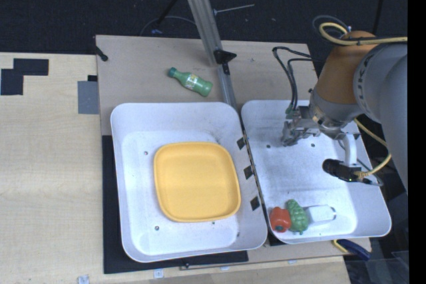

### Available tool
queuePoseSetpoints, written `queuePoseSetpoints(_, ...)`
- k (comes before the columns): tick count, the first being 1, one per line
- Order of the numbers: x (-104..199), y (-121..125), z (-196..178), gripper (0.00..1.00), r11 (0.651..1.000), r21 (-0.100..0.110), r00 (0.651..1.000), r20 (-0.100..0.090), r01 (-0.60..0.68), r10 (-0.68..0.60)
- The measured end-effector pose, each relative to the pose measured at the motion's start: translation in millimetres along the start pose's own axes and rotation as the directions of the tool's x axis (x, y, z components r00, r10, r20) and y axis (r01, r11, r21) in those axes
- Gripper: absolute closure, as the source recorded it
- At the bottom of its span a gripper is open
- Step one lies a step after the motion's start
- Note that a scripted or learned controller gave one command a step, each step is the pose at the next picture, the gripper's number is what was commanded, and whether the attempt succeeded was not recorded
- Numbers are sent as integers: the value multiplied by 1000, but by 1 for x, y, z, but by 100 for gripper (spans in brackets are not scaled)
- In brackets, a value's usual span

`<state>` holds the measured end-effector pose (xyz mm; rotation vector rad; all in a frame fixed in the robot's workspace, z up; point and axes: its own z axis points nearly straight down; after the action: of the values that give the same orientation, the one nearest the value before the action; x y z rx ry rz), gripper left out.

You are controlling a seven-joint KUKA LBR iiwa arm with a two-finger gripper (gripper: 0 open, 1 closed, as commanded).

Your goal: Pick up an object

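The objects, a red piece (280,219), a green piece (297,217) and a white piece (322,213), lie touching at the near edge of the right bin (373,209). The gripper (291,138) hangs over that bin's far part, well apart from them, nothing visibly in it; its grip I cannot tell. In the left bin (126,136) lies a yellow plate (196,181). A green bottle (190,82) lies on the bench (133,70) beyond.

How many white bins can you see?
2. The left bin holds a yellow plate. The right bin sits beside it, with small toys near its front edge and the pincer above it.
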<state>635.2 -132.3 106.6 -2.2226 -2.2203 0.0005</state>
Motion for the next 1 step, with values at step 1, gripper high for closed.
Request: queuePoseSetpoints(1, -7, 1, -45, 100, 1000, -3, 1000, 1, 1, -1)
